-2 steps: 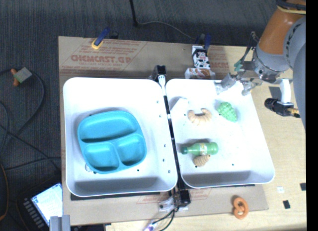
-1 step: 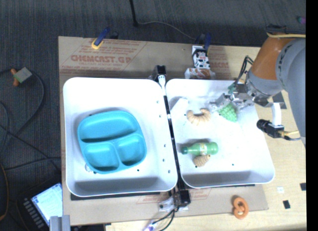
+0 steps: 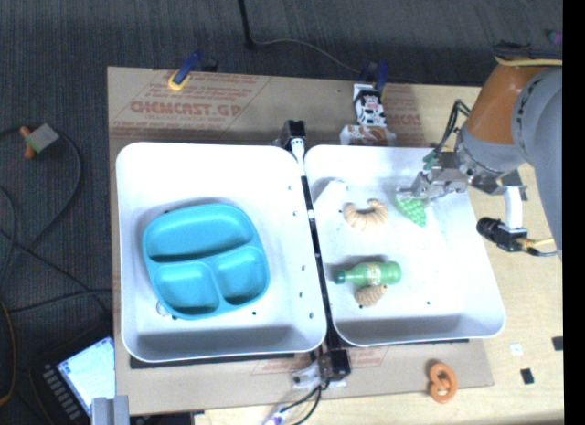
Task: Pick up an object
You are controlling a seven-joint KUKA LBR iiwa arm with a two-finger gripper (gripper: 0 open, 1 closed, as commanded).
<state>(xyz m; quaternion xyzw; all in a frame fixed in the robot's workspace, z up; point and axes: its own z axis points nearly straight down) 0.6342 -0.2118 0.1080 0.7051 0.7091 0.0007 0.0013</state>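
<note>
Reaching into the right bin point(image 3: 457, 318), the gripper point(image 3: 430, 185) hangs just above a green dotted wedge point(image 3: 413, 208); its opening I cannot tell. Next comes lowering squarely and closing.

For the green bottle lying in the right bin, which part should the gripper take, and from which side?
Probably the middle of the green bottle, coming from straight above. It lies on its side, roughly left to right, so closing across its width suits it. A tan object touches its lower side, so keep toward the cap end.
</note>
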